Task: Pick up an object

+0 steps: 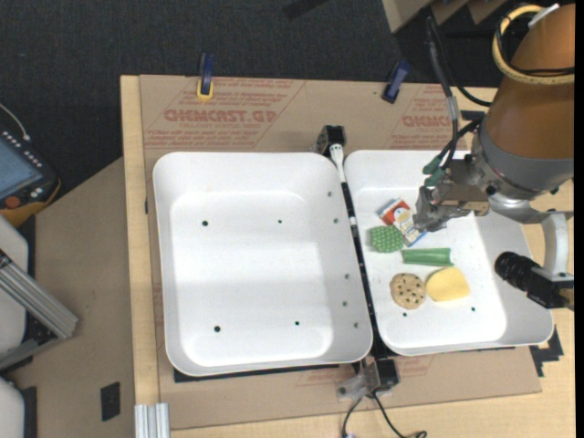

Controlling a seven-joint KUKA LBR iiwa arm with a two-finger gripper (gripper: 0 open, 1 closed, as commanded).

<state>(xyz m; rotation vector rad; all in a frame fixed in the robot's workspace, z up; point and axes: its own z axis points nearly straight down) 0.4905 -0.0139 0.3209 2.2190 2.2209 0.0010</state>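
Two white bins (182, 245) sit on cardboard printed with unreadable red lettering. At centre right, the gripper (425, 224) hangs beside a red-and-white packet (394, 213) and green patch (385, 238); its grip cannot be told.

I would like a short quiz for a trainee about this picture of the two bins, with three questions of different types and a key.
1. True or false: the cookie lies in the left bin.
2. Multiple choice: what lies directly beside the cookie, on the side nearer the arm?
A. a yellow piece
B. a blue clamp
C. a red and white packet
3. Fill in: the gripper is low in the ____ bin, above the small objects.

Key:
1. False, it lies in the right bin.
2. A.
3. right.
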